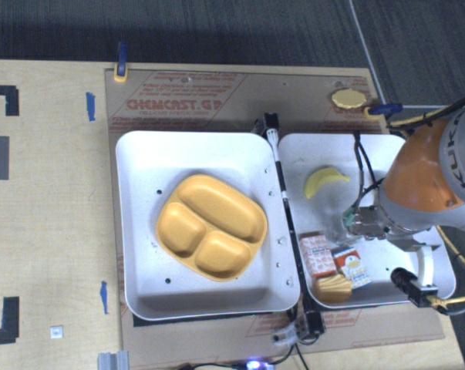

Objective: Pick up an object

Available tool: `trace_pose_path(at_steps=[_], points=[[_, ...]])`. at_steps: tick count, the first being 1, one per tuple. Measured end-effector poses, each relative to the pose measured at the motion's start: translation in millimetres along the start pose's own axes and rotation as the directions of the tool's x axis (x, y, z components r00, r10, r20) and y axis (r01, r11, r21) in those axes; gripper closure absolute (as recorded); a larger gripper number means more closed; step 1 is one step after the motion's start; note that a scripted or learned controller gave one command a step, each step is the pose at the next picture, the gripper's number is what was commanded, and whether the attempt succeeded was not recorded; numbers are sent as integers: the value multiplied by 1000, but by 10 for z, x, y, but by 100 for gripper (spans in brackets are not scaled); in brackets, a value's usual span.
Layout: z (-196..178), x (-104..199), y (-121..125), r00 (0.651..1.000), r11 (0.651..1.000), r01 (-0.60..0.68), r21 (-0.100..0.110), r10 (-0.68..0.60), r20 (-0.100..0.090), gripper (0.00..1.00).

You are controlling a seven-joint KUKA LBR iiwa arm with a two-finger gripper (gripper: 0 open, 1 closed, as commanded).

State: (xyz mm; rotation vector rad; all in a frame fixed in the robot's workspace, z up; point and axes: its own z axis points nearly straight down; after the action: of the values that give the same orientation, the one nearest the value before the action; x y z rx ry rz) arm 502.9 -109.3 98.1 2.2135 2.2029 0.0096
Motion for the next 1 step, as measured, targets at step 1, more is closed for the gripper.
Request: trace_pose_path(at_steps=[1], points=[[-2, -12, -2, 1000, 1000, -1, 0, 1, 2, 0]])
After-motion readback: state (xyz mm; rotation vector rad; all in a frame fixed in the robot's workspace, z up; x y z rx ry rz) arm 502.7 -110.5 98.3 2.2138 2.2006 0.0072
